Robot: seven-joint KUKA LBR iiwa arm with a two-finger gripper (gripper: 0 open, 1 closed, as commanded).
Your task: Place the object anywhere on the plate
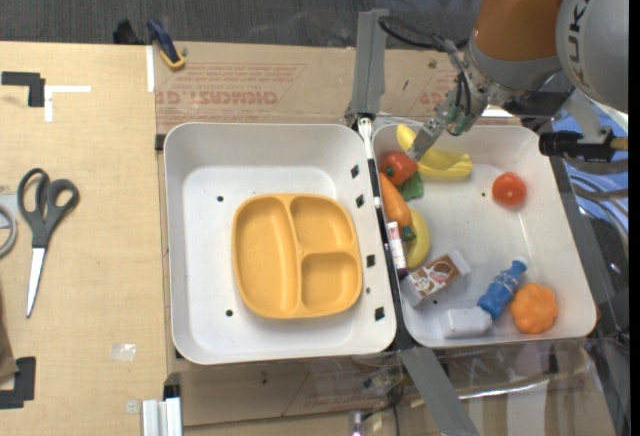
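The nearest things to the camera lie at the front of the right bin (pixel 575 254), well below and to the right of the pincer (pixel 432 138): a small white block (pixel 467 322), a blue bottle (pixel 500 288), an orange fruit (pixel 535 308) and a brown carton (pixel 436 277). The yellow plate (pixel 297 255), a three-compartment tray, sits in the left bin (pixel 185 224), below and well to the left of the pincer, and nothing is seen on it.

Closer to the pincer, a carrot and a banana (pixel 418 239) are packed against the wall between the bins, and a red tomato (pixel 509 189) lies off to the right. Just below the pincer, a red pepper (pixel 400 167) sits slightly left, and a yellow banana-like toy (pixel 441 162) lies touching or nearly touching its tip; this toy is judged to be the object meant for the plate.

Whether the pincer is open, closed or gripping cannot be told; no object is seen clamped in it.

The step in hand is judged to be the pick. It would be done well by centring the pincer across the narrow width of the yellow toy, keeping clear of the pepper and the bin's far wall, and lifting straight up over the divider before moving left.
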